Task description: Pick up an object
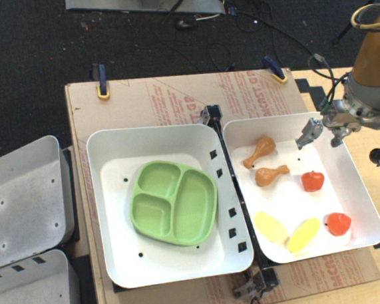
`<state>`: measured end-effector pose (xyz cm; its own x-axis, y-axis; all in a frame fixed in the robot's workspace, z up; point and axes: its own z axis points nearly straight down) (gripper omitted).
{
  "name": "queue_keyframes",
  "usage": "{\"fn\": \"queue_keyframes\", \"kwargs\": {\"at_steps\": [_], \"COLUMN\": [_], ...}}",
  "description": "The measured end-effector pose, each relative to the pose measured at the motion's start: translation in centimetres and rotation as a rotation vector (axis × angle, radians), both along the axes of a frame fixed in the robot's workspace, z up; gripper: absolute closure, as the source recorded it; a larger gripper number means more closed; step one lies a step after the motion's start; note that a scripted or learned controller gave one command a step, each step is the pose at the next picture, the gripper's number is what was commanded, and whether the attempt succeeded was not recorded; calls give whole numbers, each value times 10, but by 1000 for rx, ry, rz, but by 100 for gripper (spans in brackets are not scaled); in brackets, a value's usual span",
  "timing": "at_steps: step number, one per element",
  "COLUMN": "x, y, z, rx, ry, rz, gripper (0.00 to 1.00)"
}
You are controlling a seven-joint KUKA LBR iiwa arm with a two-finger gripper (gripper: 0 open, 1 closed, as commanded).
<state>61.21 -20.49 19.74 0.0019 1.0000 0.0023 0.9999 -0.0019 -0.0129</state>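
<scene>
The right bin [360, 185] holds two brown toy drumsticks [261, 151] [271, 173], a red toy pepper [313, 181], a second red piece [338, 223] and two yellow pieces [271, 227] [303, 234]. My gripper [322, 137] hangs over the bin's far right corner, above and to the right of the drumsticks. It is open, its fingers spread apart with nothing between them. The nearest object is the red pepper, just below it in the view.
The left bin [111, 162] holds a green divided plate [173, 203]. A black divider [227, 178] runs between the two bins. Grey trays [20, 191] lie off the bench to the left. Clamps [102, 81] hold the board's far edge.
</scene>
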Motion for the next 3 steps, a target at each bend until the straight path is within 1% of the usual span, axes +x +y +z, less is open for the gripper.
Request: {"fn": "queue_keyframes", "kwargs": {"at_steps": [1,2,3], "x": [3,-5,-1], "y": [1,-2,3], "z": [8,-39,-83], "rx": [-3,-2,-2], "ry": [-14,-9,-10], "rz": [3,0,5], "gripper": [0,0,0]}}
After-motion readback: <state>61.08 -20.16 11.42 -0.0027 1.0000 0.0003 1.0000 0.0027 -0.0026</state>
